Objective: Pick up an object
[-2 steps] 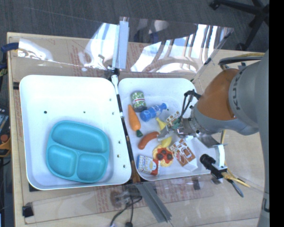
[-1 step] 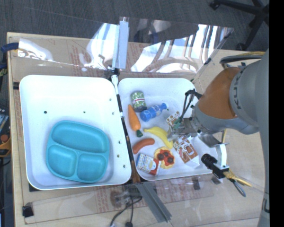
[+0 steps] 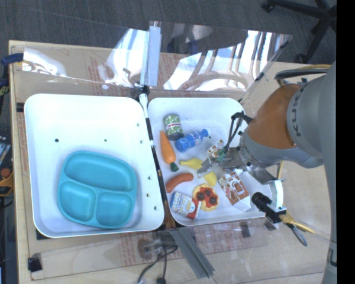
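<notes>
The right bin (image 3: 225, 106) holds one carrot (image 3: 167, 148), one sausage (image 3: 178, 181), one banana (image 3: 191, 163), one blue bottle (image 3: 191, 141), one green can (image 3: 173, 125). The tool (image 3: 215, 160) hangs low among them; its grip cannot be told.

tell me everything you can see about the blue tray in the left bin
The turquoise blue plastic tray is a rounded, glossy divided plate with three compartments: one long section along the far side and two smaller ones nearer the camera. It lies flat and right side up on the floor of the left white bin, toward its near edge, turned slightly askew. Nothing rests in it or touches it.
</notes>
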